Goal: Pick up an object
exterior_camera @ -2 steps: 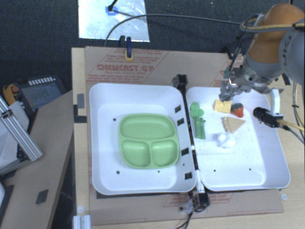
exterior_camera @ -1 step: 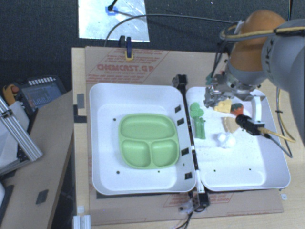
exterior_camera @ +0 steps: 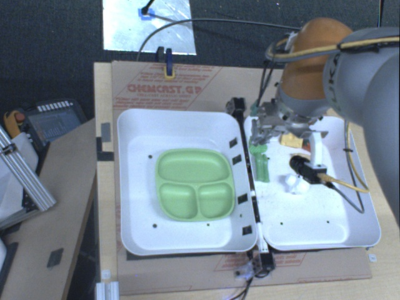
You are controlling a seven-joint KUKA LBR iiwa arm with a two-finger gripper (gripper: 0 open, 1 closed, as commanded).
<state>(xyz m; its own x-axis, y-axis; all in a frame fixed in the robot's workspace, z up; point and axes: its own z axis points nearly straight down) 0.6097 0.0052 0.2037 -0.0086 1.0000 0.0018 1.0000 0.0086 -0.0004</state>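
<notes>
Gripper [exterior_camera: 265, 132] is low in the right bin [exterior_camera: 312, 222], at the bin's far-left corner, close to the wall it shares with the other bin. Can't tell from this angle whether it's open or closed; the wrist hardware blocks the view, and nothing is visibly held. Directly under and just in front of it lies a green stick [exterior_camera: 260, 164], running lengthwise along that shared wall, its far end right at the gripper; can't tell if they touch. A yellow piece [exterior_camera: 290, 140] sits just to the right of the gripper, on the bin floor near the far wall. A small white lump [exterior_camera: 295, 185] lies nearer the camera, toward the bin's middle, apart from the green stick. The near half of the right bin is bare floor. The arm [exterior_camera: 359, 80] comes in from the right, with the orange band [exterior_camera: 315, 39] above the wrist hanging over the bin's far edge. The left bin [exterior_camera: 140, 139] holds one green plate [exterior_camera: 194, 183] with three compartments, lying flat and roughly centred. Both bins sit on a cardboard sheet [exterior_camera: 187, 87] with red lettering on the desk [exterior_camera: 75, 167]. A blue and yellow clamp [exterior_camera: 167, 61] grips the sheet's far edge, with a foil sheet [exterior_camera: 125, 17] beyond it. Off to the left are a handheld controller [exterior_camera: 53, 122] and a metal rail [exterior_camera: 25, 174].
</notes>
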